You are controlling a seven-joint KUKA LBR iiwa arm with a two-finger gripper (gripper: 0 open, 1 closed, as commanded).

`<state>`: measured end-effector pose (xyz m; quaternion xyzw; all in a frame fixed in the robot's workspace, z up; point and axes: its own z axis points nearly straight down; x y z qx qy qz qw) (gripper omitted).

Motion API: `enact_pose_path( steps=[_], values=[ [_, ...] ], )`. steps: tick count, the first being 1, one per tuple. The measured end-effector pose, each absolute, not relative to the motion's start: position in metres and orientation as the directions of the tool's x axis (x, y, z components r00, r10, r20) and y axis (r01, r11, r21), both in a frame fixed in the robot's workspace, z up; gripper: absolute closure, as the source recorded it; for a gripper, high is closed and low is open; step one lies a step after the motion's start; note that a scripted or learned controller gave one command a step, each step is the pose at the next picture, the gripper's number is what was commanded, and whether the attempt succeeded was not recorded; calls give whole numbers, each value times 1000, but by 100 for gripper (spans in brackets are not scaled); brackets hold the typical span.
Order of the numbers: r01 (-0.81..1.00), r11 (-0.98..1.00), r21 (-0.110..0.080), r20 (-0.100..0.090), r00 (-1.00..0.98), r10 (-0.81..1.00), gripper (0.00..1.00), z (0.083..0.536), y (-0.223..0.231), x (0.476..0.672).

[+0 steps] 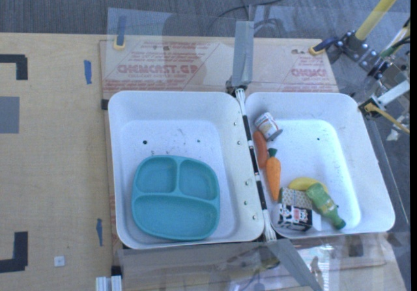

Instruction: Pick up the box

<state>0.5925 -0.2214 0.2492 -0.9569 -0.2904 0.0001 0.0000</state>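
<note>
Pale wood makes up the surface (52,153), marked with black tape squares along its left edge and short strips of blue tape. Across its far edge lies a clear plastic sheet (163,65) with red lettering. Two shallow white bins sit side by side on the surface, touching along their inner rims. The left bin (124,114) holds a teal divided plate (174,197) with three compartments, lying flat toward the bin's near edge and close to its left wall. The right bin (365,153) holds the smaller things, gathered along its left wall and near edge. An orange carrot (273,176) with a green top lies beside the left wall, pointing toward the near edge, and a second, slimmer orange piece (260,145) lies just beyond it toward the far edge. A green bottle (324,204) lies on its side by the near edge. The box (295,211), black and white with a patterned top, sits in the right bin's near-left corner, just beside the bottle and just below the carrot's tip. A yellow banana (305,183) peeks out between box and bottle. A small can (267,125) lies tilted nearest the far edge. Whether the tool is apart or together cannot be told.
</note>
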Motion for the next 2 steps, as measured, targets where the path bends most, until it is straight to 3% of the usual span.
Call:
enact_pose_path(
  steps=[1, 2],
  values=[
    [691, -723, 1, 0, 723, 691, 0, 345, -209, 570],
    [756, -654, -2, 0, 654, 756, 0, 163, -205, 516]
  ],
)
